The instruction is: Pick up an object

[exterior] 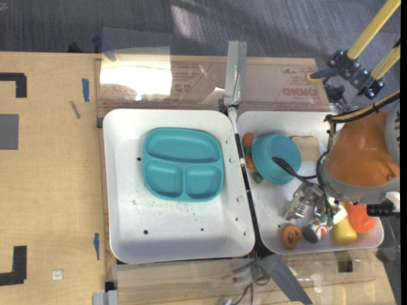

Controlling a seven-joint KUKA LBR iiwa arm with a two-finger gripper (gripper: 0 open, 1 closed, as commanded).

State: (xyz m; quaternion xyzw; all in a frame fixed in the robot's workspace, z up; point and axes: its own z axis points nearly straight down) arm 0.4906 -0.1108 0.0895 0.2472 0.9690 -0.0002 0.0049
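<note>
The right bin (pixel 273 246) holds a teal bowl (pixel 276 159) with a black utensil (pixel 287 166) lying against its front edge. A brown round piece (pixel 292 234), a grey piece (pixel 310 234), a yellow piece (pixel 344 232) and an orange piece (pixel 360 220) crowd the bin's front right corner. My gripper (pixel 305 206) hangs low in this bin, just above and behind the brown and grey pieces. The arm's orange band (pixel 362 154) hides the bin's right side.
A teal divided plate (pixel 183 162) lies in the left bin (pixel 121 189). A small orange item (pixel 248 140) and a beige block (pixel 308 147) sit beside the bowl. The divider between the bins (pixel 245 189) runs close to the bowl's left.
</note>
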